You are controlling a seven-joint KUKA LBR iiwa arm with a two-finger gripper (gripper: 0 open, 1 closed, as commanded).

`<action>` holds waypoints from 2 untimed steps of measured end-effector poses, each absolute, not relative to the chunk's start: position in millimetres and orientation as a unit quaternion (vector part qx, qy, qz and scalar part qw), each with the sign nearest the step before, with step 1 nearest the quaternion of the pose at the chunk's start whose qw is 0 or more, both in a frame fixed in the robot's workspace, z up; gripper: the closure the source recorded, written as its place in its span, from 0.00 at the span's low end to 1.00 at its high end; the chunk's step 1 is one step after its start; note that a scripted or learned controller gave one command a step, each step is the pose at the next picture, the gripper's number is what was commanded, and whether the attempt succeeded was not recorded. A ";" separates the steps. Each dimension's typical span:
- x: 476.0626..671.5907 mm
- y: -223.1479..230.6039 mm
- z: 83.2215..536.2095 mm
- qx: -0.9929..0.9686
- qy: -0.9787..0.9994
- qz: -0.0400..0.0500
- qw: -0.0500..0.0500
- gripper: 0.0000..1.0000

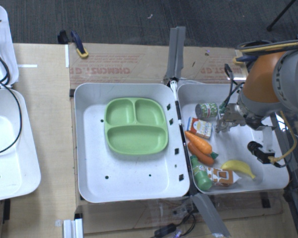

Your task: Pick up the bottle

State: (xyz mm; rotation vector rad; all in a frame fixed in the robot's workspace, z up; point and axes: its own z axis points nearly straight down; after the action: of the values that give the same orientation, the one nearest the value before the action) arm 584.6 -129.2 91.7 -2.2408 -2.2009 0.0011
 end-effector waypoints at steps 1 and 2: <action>547.8 -94.5 90.9 -0.730 -0.683 0.001 0.001 1.00; 557.3 -156.0 91.1 -0.704 -0.710 0.001 0.000 1.00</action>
State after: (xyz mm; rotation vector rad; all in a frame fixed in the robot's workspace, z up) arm 557.3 -156.0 91.1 -2.2118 -2.2305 0.0020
